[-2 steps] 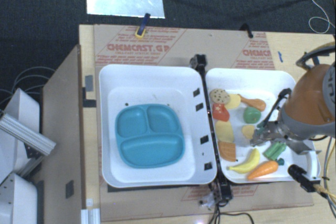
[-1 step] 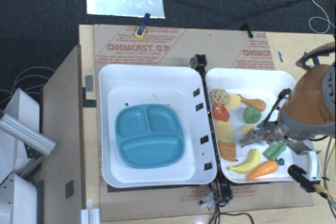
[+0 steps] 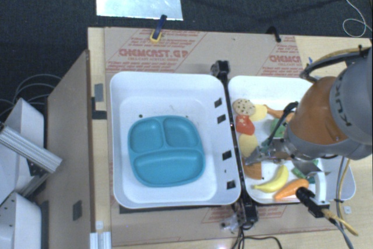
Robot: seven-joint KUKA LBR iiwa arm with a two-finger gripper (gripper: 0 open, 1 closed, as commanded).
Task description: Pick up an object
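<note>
Your arm (image 3: 326, 116) comes in over the right bin (image 3: 274, 83), and its gripper (image 3: 255, 155) hangs low near that bin's left wall, roughly midway along it. You cannot tell from this slant whether it is parted or closed, and nothing is visibly held.

The pickable things all lie in the right bin. A cookie (image 3: 243, 107) sits toward the far left corner, with a red piece (image 3: 243, 124) just on its near side and a yellow piece (image 3: 247, 141) nearer again. An orange-brown piece (image 3: 253, 170) lies right beside the gripper, on its near side. The banana (image 3: 272, 179) and a carrot (image 3: 290, 188) lie along the near edge.

What matters for you: the closest candidates flank the gripper along the left wall, the yellow piece just beyond it and the orange-brown piece just before it. The banana runs crosswise, parallel to the near edge, so taking it would likely call for a grip across its narrow width.

The left bin (image 3: 169, 86) carries a blue divided plate (image 3: 166, 150).
</note>
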